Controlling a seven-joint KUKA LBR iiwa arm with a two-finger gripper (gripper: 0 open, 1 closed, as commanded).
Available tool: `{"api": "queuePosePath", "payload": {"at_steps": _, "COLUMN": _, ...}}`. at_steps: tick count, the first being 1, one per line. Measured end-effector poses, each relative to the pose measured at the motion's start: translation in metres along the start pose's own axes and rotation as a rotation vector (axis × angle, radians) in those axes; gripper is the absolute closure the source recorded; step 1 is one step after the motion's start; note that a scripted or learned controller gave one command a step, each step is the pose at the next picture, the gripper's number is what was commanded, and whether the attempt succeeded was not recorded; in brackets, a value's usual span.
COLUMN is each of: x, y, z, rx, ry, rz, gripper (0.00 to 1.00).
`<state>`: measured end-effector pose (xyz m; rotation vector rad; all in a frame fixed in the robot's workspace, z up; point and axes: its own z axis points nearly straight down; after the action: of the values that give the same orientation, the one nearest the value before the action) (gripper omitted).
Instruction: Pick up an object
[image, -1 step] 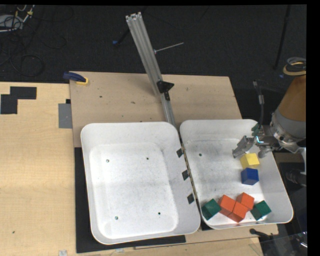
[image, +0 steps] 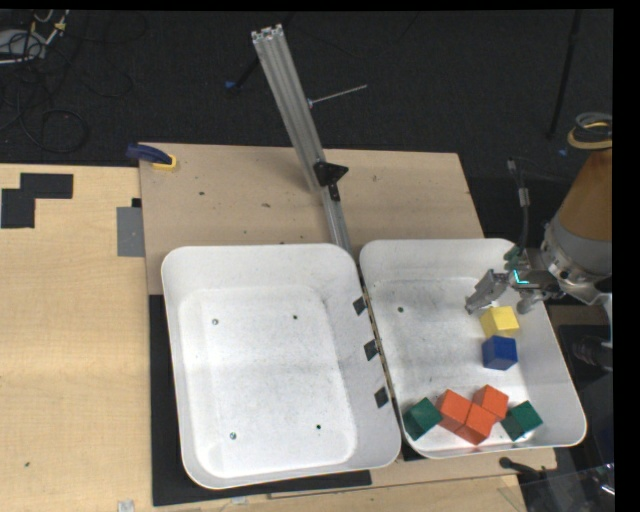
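Along the right bin's (image: 440, 270) near edge lie two green blocks (image: 422, 416) flanking a cluster of orange blocks (image: 472, 411). Farther back, a blue block (image: 500, 352) sits just below a yellow block (image: 501, 321). The gripper (image: 500, 290) hovers just above the yellow block, fingers seemingly spread, holding nothing. Left bin (image: 190, 270) beside it on the counter (image: 70, 330).

Robotics lab, wooden bench (image: 80, 330), twin white bins (image: 260, 460), aluminium camera mast (image: 295, 110), floor cables (image: 40, 40)
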<state>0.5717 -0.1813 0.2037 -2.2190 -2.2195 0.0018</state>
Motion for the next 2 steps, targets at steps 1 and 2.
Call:
{"api": "queuePosePath", "payload": {"at_steps": 1, "x": -0.006, "y": -0.002, "z": 0.046, "rx": 0.005, "ry": 0.001, "rz": 0.001, "gripper": 0.0}}
{"api": "queuePosePath", "payload": {"at_steps": 2, "x": -0.015, "y": 0.001, "z": 0.086, "rx": -0.007, "ry": -0.006, "rz": 0.003, "gripper": 0.0}}
